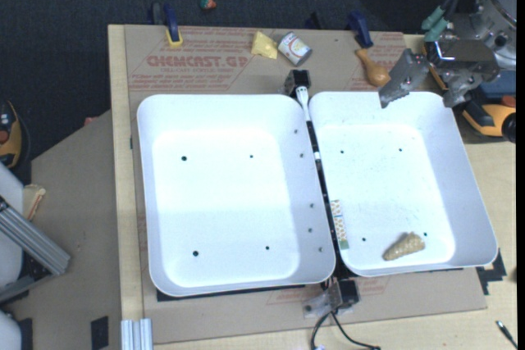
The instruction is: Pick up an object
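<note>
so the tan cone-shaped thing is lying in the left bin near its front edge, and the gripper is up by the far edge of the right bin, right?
Not quite. The camera view shows the tan cone-shaped thing lying in the right bin, near its front edge, not in the left bin. The rest holds: the gripper is up by the right bin's far edge.

2 white bins: left bin (164, 176), right bin (467, 176); 1 tan cone-shaped object (404, 246) in right bin, well below gripper (426, 82) fingers; 3 loose items on board left of fingers: 1 yellow piece (264, 46), 1 small white box (294, 48), 1 orange pear-shaped piece (374, 68); 2 blue clamps (171, 19) (358, 26)
</note>
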{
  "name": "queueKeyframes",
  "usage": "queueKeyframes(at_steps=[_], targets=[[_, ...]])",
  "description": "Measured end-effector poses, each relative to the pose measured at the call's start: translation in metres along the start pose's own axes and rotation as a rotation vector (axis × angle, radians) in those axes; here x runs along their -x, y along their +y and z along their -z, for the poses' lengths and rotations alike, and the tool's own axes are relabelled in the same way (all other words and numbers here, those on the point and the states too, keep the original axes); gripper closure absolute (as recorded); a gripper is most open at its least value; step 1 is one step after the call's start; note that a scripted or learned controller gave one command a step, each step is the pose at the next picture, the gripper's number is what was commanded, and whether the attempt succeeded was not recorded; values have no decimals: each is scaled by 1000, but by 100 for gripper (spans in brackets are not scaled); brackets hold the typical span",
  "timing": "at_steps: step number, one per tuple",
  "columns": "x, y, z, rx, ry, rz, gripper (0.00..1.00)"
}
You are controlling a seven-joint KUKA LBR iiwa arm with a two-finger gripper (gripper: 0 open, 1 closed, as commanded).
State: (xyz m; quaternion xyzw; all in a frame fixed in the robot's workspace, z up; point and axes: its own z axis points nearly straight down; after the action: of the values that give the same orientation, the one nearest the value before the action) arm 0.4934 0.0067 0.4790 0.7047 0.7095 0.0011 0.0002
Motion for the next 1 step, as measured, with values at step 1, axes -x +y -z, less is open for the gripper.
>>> queueKeyframes(at_steps=[1], targets=[[-103,-15,-25,-7,0,5,0]])
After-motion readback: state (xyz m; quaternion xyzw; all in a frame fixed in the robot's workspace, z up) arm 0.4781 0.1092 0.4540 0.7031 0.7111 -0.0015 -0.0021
